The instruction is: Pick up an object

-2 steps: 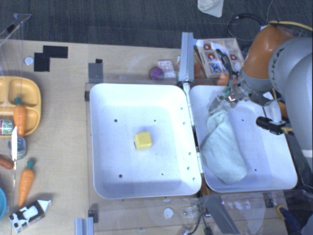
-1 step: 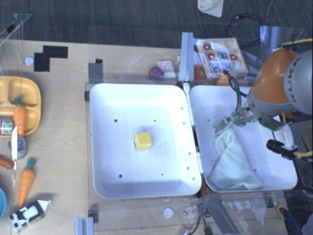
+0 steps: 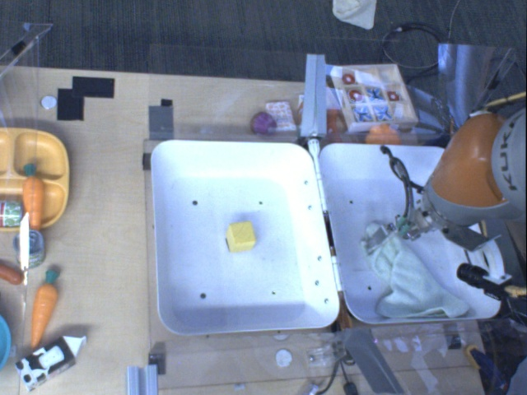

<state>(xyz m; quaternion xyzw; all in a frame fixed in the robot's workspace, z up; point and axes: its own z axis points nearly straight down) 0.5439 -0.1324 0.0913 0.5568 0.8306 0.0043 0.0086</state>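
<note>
Two white bins sit side by side on a wooden bench. Low in the right bin [image 3: 354, 220], the gripper [image 3: 380, 235] meets the upper left edge of a pale green cloth [image 3: 412, 282]; how far its fingers are parted cannot be told. That cloth lies against the bin's near wall. Well apart, a yellow block [image 3: 241, 236] sits mid-floor in the left bin [image 3: 189, 286], bare floor on every side.

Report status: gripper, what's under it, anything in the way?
Two-finger gripper low in right white bin, at crumpled pale cloth. Grasp unconfirmed. Yellow foam cube alone in left white bin. Nothing obstructing.
</note>
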